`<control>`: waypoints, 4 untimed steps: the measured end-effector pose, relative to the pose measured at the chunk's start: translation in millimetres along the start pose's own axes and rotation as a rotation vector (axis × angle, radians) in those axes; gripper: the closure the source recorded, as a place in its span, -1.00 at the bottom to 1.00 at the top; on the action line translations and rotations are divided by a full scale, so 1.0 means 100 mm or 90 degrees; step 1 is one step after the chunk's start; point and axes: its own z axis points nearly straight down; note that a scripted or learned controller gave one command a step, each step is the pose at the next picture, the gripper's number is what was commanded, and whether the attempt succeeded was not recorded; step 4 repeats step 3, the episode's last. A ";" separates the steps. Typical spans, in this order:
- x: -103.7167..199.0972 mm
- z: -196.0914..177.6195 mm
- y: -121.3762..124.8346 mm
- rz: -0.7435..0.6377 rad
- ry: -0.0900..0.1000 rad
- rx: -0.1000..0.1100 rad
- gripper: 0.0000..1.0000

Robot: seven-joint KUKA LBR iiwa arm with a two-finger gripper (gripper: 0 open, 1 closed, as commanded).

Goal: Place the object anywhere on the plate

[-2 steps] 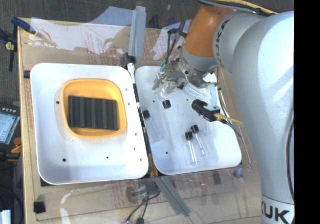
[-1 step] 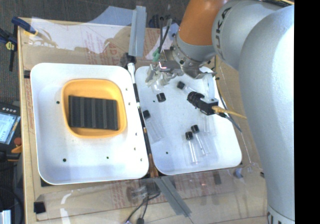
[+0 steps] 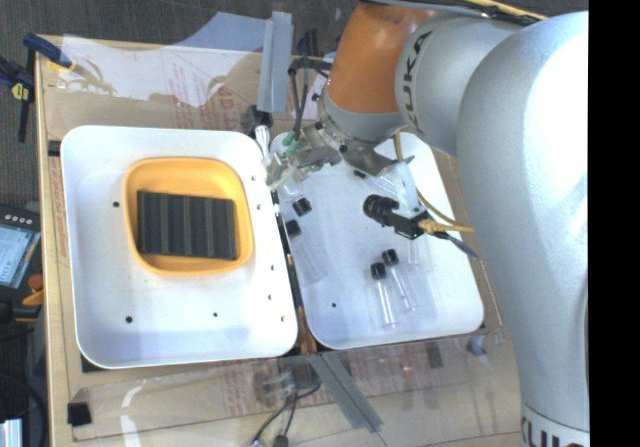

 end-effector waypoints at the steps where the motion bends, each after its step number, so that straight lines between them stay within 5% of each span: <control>1: 0.00 0.00 0.00 0.000 0.000 0.000 -1.00; 2: 0.00 0.00 0.00 0.000 0.000 0.000 -1.00; 3: 0.67 -0.46 0.03 -0.013 -0.002 -0.002 -1.00; 4: 0.67 -0.46 0.03 -0.013 -0.002 -0.002 -1.00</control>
